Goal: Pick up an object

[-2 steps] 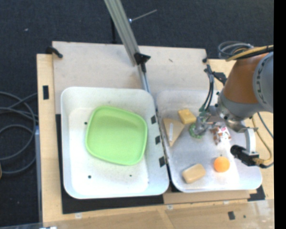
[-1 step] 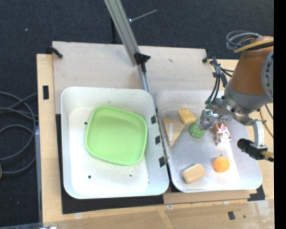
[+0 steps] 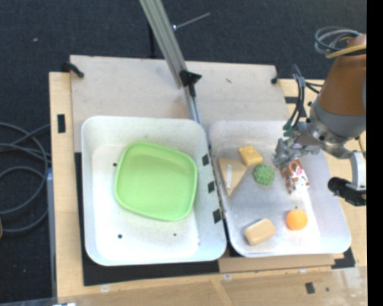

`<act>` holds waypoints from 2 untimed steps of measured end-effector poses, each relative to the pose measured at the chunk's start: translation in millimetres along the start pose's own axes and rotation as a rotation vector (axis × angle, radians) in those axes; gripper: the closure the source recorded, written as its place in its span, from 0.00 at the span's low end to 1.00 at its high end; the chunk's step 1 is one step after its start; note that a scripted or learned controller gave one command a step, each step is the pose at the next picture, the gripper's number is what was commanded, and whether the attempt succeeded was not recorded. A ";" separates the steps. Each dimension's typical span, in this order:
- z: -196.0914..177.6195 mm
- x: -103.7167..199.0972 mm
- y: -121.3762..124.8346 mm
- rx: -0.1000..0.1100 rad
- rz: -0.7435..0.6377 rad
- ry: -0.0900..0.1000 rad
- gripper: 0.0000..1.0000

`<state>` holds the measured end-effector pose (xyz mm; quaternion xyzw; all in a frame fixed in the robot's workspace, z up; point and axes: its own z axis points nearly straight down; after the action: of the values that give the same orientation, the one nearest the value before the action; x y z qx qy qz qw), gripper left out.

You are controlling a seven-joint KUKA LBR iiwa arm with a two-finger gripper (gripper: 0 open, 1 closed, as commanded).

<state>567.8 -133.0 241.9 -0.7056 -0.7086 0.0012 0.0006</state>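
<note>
The right bin (image 3: 325, 234) holds a yellow block (image 3: 249, 155), a green broccoli-like ball (image 3: 263, 174), a pale wedge (image 3: 230, 173), a tan bread-like block (image 3: 259, 231), an orange ball (image 3: 297, 219) and a red-and-white packet (image 3: 295, 176). My gripper (image 3: 286, 153) hangs over the bin's upper right part, directly above the top end of the packet and just right of the green ball. The arm's wrist covers the fingers from above.
A green square plate (image 3: 156, 180) lies in the left bin (image 3: 96, 234). A grey metal pole (image 3: 169, 40) slants down from the top to the gap between the bins. Cables run by the arm at the right edge.
</note>
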 end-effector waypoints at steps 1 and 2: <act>2.3 43.8 5.8 0.003 -0.003 0.001 1.00; 15.8 95.7 10.5 0.004 -0.003 0.000 1.00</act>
<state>577.9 -37.2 225.9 -0.7046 -0.7096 0.0025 0.0021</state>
